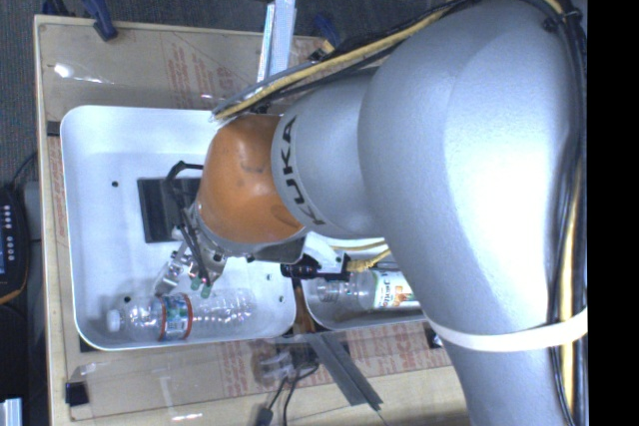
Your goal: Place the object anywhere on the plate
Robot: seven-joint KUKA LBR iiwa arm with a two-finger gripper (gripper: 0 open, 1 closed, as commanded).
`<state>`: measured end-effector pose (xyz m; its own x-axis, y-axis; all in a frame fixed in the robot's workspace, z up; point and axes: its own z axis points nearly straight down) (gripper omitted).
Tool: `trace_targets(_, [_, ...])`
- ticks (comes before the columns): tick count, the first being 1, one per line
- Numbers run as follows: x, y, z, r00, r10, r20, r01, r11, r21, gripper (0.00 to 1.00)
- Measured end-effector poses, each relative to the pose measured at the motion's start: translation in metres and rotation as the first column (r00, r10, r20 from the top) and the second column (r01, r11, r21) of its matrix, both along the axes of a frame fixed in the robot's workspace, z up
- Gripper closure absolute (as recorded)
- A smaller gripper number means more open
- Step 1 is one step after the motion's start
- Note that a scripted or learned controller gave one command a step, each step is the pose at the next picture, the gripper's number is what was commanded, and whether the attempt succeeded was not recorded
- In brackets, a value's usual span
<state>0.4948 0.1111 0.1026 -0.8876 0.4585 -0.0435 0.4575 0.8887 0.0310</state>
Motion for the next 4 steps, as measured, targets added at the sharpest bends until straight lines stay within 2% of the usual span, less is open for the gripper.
trace_targets(1, [-0.018,-0.088,0.09,0.998,0.037,-0.052,-0.038,0.999,-0.008,0.0])
trace_targets(2, [-0.019,-0.029,0.089,0.967,-0.248,-0.053,0.248,0.969,-0.008,0.0])
trace_targets(3, [-0.019,-0.029,0.089,0.967,-0.248,-0.053,0.248,0.969,-0.008,0.0])
trace_targets(4, [0.046,0.01,0.057,0.987,-0.152,-0.056,0.152,0.988,-0.009,0.0])
